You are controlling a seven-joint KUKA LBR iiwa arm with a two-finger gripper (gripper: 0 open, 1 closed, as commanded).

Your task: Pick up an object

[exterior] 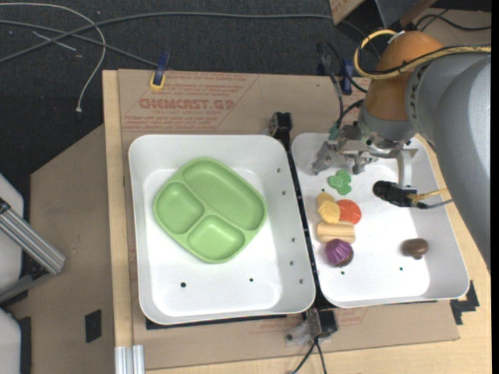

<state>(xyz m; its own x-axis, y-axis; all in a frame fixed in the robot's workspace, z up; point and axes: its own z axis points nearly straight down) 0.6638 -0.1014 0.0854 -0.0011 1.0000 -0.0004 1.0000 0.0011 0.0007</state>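
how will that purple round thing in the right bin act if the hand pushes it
The purple ball looks rounded, so it would probably roll. It touches the tan stick, which may get nudged too. It seems small and likely light, so it could skid on the smooth white bin.
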